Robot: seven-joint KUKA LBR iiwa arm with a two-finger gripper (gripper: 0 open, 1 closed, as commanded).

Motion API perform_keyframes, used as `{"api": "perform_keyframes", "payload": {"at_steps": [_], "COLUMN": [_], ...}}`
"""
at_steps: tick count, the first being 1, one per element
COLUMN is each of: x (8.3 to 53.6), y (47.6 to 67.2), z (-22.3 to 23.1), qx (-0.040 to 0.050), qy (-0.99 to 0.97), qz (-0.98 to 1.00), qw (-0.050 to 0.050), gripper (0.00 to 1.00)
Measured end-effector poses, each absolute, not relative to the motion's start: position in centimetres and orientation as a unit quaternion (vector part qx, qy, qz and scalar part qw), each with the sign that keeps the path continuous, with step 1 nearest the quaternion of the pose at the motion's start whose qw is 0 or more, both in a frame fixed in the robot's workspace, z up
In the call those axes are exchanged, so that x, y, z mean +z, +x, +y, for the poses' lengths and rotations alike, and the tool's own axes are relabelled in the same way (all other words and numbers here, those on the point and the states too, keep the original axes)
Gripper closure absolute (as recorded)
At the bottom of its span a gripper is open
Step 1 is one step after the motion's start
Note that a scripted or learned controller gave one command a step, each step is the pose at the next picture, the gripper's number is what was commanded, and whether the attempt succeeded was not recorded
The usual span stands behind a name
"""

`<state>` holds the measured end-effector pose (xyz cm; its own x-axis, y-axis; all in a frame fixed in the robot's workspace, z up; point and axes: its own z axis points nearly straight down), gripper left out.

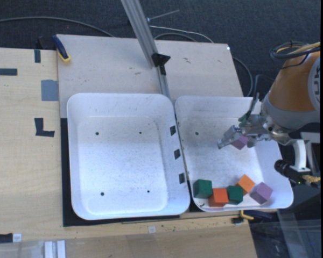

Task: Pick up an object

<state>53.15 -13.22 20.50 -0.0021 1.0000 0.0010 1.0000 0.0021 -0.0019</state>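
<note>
I see a slanted aluminium rail crossing the wooden surface, black cables behind, and a blue-yellow clamp at its edge.

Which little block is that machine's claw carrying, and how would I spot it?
Look in the right-hand white bin, the one nearer the grey and orange arm. Up by its gripper, a purple block sits between the fingers. Unlike the second purple block, it is apart from the row along the bin's near edge.
</note>
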Motion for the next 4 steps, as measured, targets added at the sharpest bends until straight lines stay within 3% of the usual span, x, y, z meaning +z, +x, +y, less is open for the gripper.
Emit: {"api": "perform_keyframes", "payload": {"at_steps": [1, 2, 3, 4], "x": [9.9, 9.1, 10.2, 9.1], "y": [52.6, 58.5, 58.2, 60.1], "z": [-19.3, -20.9, -20.8, -20.3], "qx": [0.0035, -0.0002, 0.0009, 0.0], "qy": [-0.708, -0.706, -0.706, -0.706], "qz": [-0.706, -0.708, -0.708, -0.708], "qw": [0.003, -0.001, 0.001, 0.001], "gripper": [0.0, 0.0, 1.0, 1.0]}}
